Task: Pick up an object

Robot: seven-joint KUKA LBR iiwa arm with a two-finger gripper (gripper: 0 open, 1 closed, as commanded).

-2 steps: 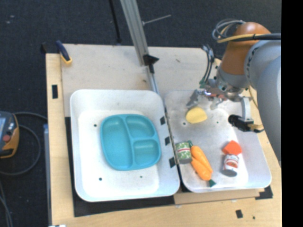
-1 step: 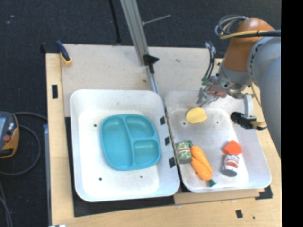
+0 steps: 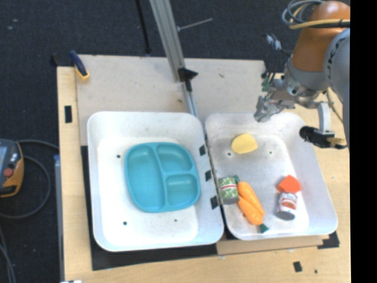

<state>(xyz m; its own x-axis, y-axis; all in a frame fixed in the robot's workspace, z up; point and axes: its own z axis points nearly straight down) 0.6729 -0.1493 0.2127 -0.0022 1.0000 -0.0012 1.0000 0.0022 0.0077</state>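
End effector (image 3: 266, 109) above the right bin's (image 3: 312, 158) far rim, carrying nothing; I cannot tell its state.

I take the yellow piece (image 3: 244, 144) as nearest candidate: it lies in the right bin's far half, near the end effector. I judge it light, smooth, rounded, likely to slip; I would grip across its narrow width. The carrot (image 3: 251, 204), touching the small can (image 3: 228, 190), and the bottle (image 3: 287, 198) lie nearer the front. A blue tray (image 3: 162, 177) sits in the left bin (image 3: 106, 152).

Metal post (image 3: 171, 31) and blue-handled clamp (image 3: 79, 65) at bench's (image 3: 135, 84) far side.
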